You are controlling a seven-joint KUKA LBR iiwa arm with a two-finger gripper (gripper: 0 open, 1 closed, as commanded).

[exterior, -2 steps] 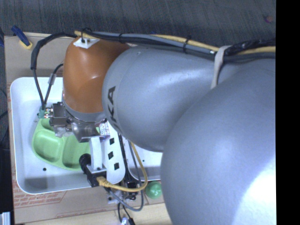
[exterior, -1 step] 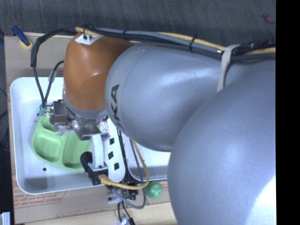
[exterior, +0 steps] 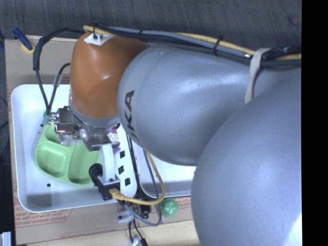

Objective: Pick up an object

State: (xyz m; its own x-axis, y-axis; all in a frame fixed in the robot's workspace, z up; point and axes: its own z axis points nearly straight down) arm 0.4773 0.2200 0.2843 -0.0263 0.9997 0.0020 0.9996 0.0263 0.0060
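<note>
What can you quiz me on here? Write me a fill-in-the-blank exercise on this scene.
1. The divided dish lying in the white bin is ____ in colour.
2. The band above the arm's wrist is ____.
3. The small green ball lies ____ the bin, just past its near rim.

Missing words: green; orange; outside

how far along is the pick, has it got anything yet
Done: the arm has reached into the left bin, its wrist low over the green divided tray. In hand: nothing visibly; the wrist hides the gripper, so a grasp cannot be confirmed. Left: closing on an object and lifting it. A small green ball sits outside the bin's near rim.
</note>
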